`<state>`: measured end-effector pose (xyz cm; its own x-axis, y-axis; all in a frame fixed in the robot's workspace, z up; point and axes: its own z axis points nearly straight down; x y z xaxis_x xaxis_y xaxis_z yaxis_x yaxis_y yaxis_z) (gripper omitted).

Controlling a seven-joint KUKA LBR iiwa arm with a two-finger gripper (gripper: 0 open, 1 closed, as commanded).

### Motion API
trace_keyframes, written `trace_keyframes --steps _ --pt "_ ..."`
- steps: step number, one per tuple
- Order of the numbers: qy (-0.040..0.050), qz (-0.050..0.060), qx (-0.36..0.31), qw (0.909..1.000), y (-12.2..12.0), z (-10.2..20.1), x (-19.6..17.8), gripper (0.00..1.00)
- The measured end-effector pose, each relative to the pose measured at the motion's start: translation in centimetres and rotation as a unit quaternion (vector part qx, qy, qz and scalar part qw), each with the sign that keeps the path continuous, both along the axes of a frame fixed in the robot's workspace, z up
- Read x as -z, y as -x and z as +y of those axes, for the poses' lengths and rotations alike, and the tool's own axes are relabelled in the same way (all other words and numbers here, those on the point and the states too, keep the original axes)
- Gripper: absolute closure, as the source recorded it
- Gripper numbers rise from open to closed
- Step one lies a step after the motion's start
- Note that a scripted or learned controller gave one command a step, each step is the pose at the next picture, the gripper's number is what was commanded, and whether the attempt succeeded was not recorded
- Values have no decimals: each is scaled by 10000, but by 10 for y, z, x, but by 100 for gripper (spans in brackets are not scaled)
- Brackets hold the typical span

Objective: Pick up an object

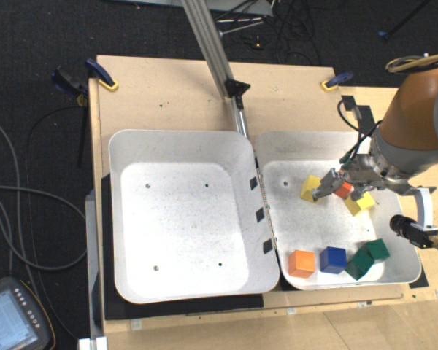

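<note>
1. Two white bins sit side by side on the bench [204,93]; the left bin [124,195] has only a speckled floor in front of me, and the right bin [277,148] holds every block I could pick.
2. My arm [416,115] reaches in over the right bin, orange band above the wrist, and my gripper [341,186] is down among the upper group of blocks.
3. Along the near wall of the right bin lie four blocks untouched: an orange block [301,263], a blue block [333,259], and two green blocks [369,257] leaning together.
4. Higher up, a yellow block [310,189] lies just beside my gripper on its left, and a second yellow block [360,203] lies just below it.
5. A small red block [342,189] sits right at my fingertips (the likeliest target, I judge), but I cannot tell whether my fingers are spread or closed, nor whether the red block is between them.
6. Progress, as I judge it: the reach is made; a sure grip and the lift out of the bin are still to do.
7. I can read no brand, label or writing anywhere (the screen [11,319] at the lower left is too small to make out).
</note>
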<state>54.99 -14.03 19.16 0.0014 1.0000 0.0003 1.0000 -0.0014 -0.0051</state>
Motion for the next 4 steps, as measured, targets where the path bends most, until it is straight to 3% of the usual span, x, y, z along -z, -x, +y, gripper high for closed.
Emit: trace_keyframes --steps 2,3,4 --pt "5 -19 -3 10000 -3 -8 99 0" --pt "6 -36 0 10000 -4 -8 86 100" --pt "9 -48 -14 10000 -12 -13 40 100"
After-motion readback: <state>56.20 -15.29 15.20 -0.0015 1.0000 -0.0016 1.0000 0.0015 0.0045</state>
